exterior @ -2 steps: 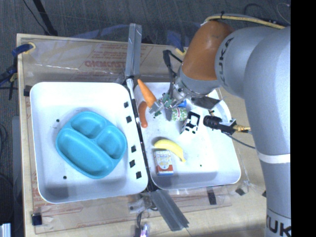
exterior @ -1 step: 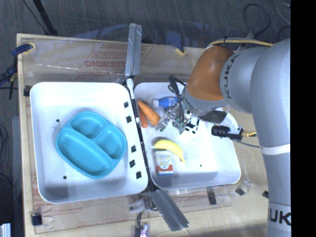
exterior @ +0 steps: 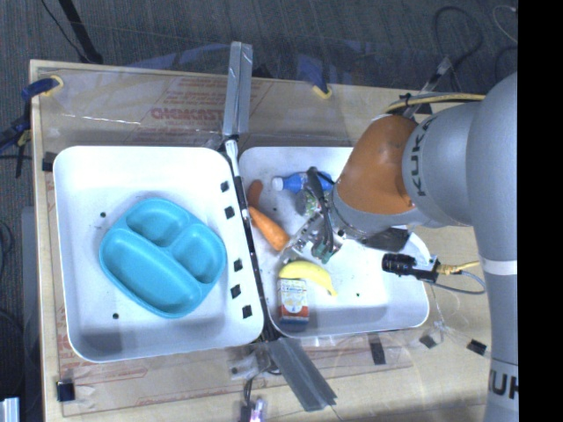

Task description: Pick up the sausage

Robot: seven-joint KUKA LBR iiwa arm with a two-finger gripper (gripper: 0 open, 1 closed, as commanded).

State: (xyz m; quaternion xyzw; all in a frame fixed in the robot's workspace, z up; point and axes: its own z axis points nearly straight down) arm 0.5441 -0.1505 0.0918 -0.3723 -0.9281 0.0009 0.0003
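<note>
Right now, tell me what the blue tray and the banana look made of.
Blue tray: likely moulded plastic, with an even turquoise colour, soft sheen and rounded compartments. Banana: probably a plastic toy, uniformly yellow and smooth, though this view can't rule out real fruit.

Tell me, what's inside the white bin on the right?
The right bin holds a carrot, a brownish sausage, a banana, a small carton and something blue. The gripper and arm cover the bin's far side.
</note>
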